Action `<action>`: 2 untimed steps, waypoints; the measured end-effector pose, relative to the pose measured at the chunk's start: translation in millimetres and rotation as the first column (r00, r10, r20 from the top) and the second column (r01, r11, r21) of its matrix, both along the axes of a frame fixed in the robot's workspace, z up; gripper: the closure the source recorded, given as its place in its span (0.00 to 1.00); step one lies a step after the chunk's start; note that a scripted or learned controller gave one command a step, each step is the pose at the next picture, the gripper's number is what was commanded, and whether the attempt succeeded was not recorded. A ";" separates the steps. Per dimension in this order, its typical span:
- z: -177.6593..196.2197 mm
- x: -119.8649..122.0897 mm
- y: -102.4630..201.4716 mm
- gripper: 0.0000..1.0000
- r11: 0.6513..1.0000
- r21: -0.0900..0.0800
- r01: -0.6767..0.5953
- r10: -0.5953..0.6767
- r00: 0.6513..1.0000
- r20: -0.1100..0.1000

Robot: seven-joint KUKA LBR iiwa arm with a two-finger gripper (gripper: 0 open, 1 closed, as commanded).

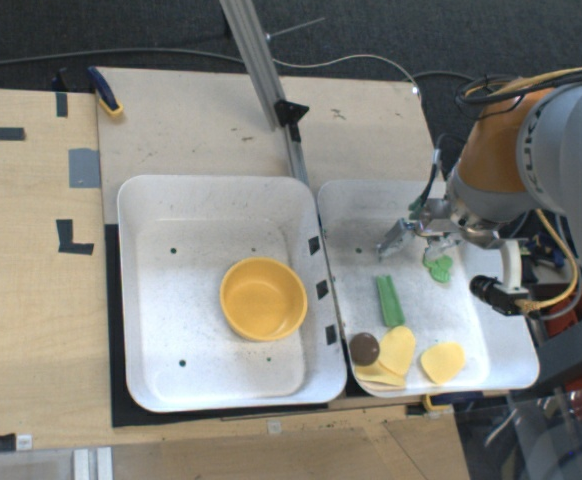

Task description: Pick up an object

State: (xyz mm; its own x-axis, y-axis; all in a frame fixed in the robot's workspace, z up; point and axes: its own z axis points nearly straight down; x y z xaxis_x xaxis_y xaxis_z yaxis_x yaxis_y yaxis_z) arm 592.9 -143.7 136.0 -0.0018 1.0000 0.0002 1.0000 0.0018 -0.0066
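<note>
My gripper (416, 246) hangs over the upper part of the right bin (351, 213), its jaws spread open with nothing between them. One fingertip (389, 244) points left. The other sits just above a small light green piece (438, 267), which lies on the bin floor. Lower in the same bin lie a dark green stick (389, 300), a brown ball (364, 348) and two yellow pieces (399, 352) (442, 362). A yellow bowl (263, 298) stands upright in the left bin (161, 218).
A slanted metal pole (261, 58) comes down to the bins' shared back edge. Cables and a black fitting (496, 293) hang at the arm's right side. A blue and yellow tool (104, 90) lies at the bench's back left.
</note>
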 end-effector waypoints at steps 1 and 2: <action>-48.8 0.1 0.6 0.00 1.000 -0.002 0.000 0.000 1.000 0.006; -37.2 0.2 1.3 1.00 1.000 -0.001 -0.001 0.001 1.000 0.005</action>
